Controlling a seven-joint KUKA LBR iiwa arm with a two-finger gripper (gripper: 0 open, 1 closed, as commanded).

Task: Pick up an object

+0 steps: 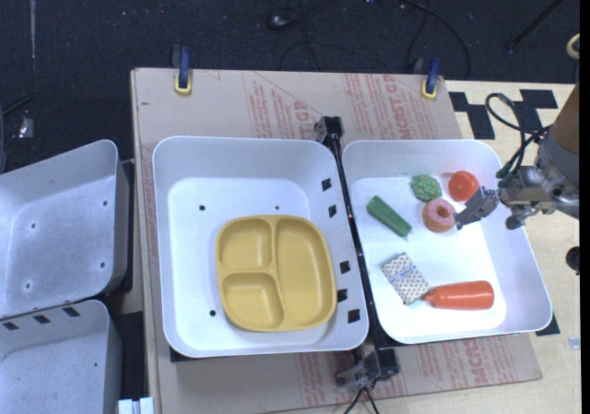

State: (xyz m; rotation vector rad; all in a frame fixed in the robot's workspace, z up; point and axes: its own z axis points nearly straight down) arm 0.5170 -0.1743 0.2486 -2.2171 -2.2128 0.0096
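In the right bin [525,260], gripper [478,207] low by the pink donut [440,215], finger state impossible to tell, red tomato [463,184], green broccoli [425,187] and cucumber [388,216] nearby, carrot [459,294] and patterned packet [405,277] nearer front, yellow tray [275,272] in left bin [184,218].

In the right bin [516,260], the objects crowd the upper middle: a green broccoli piece [425,187] and a red tomato [463,184] lie near each other toward 12 o'clock, with a pink doughnut [439,215] just below them and the gripper [479,207] just beside it at 3 o'clock. A green pepper [388,216] blocks 9 o'clock. A patterned packet [405,277] touches an orange carrot [460,294] at 6 o'clock. Bare floor lies at 4 o'clock. The left bin [184,218] is open around its yellow tray [276,272].
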